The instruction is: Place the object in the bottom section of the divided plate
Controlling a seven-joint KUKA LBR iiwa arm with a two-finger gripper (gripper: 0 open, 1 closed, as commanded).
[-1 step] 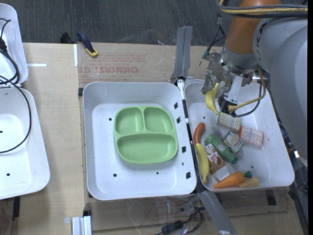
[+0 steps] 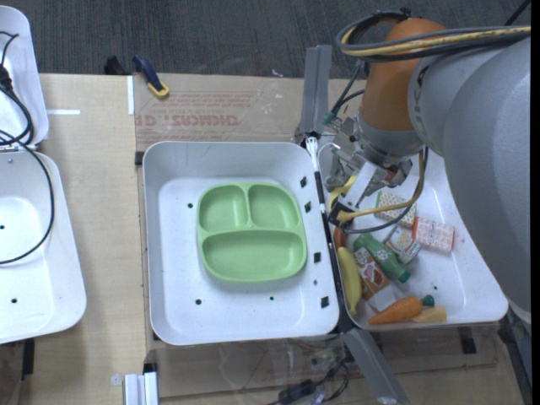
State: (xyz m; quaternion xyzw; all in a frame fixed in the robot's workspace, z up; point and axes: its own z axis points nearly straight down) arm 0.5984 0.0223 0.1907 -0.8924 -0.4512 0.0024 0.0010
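Note:
A light green divided plate [image 2: 251, 231] lies in the middle of the left white bin [image 2: 169, 310]. Two small sections sit along its far side and one wide section [image 2: 251, 256] along its near side; all three hold nothing. My gripper [image 2: 344, 186] hangs low over the left edge of the right bin [image 2: 477, 298], just right of the wall between the two bins. It is above a heap of toy food. The wrist and its cables hide what lies directly under it.
The right bin holds a yellow banana [image 2: 348, 278], an orange carrot [image 2: 395, 310], a green bottle [image 2: 381, 257] and small printed boxes [image 2: 434, 234]. A blue and yellow clamp [image 2: 150, 77] lies on the bench at the back. Black cable [image 2: 38, 218] loops over white trays at the left.

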